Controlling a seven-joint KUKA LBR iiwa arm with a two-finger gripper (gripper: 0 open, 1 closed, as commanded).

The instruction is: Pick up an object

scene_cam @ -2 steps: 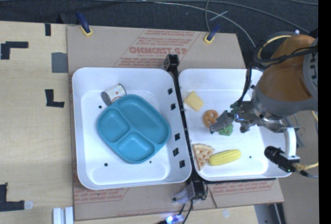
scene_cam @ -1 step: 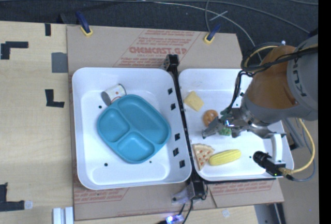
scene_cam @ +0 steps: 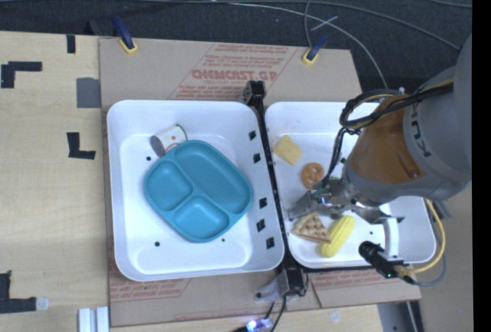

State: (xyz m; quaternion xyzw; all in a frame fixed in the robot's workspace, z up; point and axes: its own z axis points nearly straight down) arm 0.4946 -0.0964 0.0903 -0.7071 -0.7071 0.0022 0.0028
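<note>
The right bin holds several toy foods. A yellow cheese wedge lies at its upper left and a round brown cookie just below it. A tan waffle-like slice and a yellow corn cob lie side by side near the front wall. My gripper hangs low over the bin's left half, between the cookie and the slice. It looks open, with nothing between its fingers. The arm's grey and orange wrist hides the middle of the bin.
In the left bin lie a blue divided plate and a small tipped white cup at its upper left. A black divider runs between the bins. Cables loop over the wrist.
</note>
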